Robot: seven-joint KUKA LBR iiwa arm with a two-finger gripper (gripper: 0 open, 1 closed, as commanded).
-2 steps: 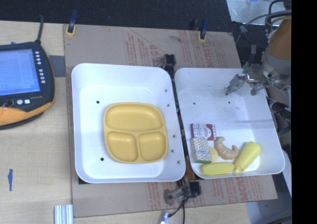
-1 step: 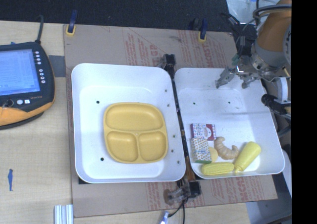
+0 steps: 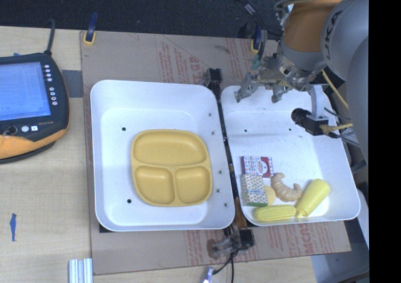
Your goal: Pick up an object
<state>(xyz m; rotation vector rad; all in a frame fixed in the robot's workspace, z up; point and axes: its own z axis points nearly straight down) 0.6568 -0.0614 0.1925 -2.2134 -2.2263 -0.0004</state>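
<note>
Nothing has been lifted yet: the gripper is held above the right bin, apparently spread and bare, well apart from the corn.

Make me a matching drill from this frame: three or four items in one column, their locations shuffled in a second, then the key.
Items:
1. yellow divided plate
2. corn cobs
3. gripper
4. teach pendant

Places:
A. over the far edge of the right bin
B. on the bench, left of both bins
C. middle of the left bin
D. near corner of the right bin

Pairs: 1-C, 2-D, 3-A, 4-B
</note>
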